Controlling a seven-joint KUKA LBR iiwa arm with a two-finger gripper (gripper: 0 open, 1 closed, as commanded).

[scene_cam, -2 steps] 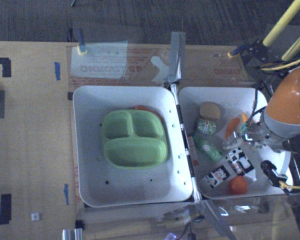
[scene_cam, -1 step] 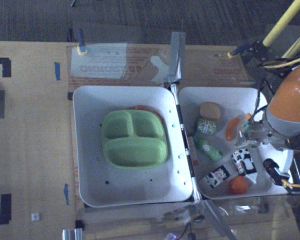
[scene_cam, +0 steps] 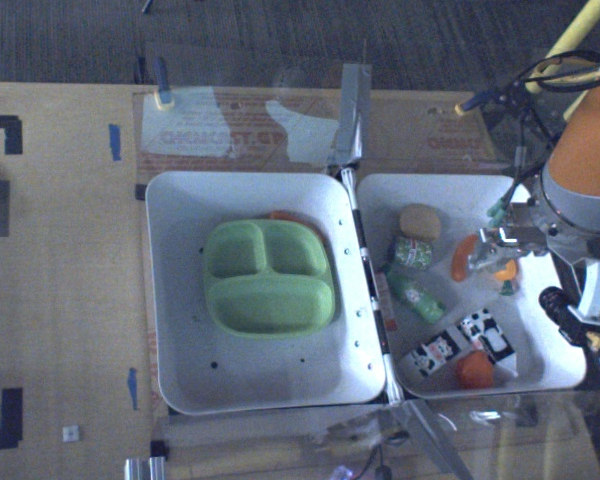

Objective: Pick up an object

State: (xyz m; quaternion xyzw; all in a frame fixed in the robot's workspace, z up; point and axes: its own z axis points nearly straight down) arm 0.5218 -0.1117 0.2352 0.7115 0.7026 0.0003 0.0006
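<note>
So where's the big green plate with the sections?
The green divided plate lies in the middle of the left bin, seen from above. The wall between the two bins is on its right, and something orange peeks out behind its far edge.

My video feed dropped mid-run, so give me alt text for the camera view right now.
The gripper hangs over the right bin, above orange items near a green can, a green bottle and a black-and-white carton. The left bin holds a green divided tray. Both bins sit on a cardboard-covered bench.
</note>
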